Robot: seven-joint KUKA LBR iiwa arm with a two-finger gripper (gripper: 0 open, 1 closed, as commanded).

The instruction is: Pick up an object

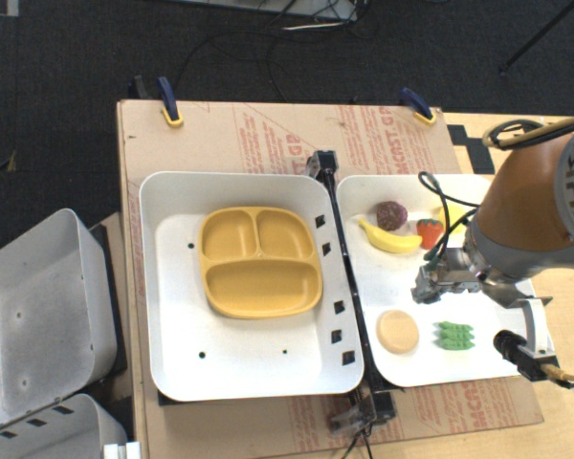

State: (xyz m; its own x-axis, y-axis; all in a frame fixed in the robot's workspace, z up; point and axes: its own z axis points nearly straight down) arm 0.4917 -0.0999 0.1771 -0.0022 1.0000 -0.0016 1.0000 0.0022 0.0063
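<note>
Jaws (430, 288) state unclear, above right bin (478, 376); nearby: tan disc (398, 332), bumpy green piece (453, 336), curved yellow banana (390, 238).

Matt yellow plastic tray (261, 261) in smooth white bin (163, 285) on cardboard (249, 132).

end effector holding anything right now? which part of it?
Cannot tell: the end effector hangs over the right bin, above bare floor, apart from the banana.

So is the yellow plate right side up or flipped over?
Right side up. The yellow plate lies flat in the left bin, and its three hollow sections with raised dividers face upward.
</note>
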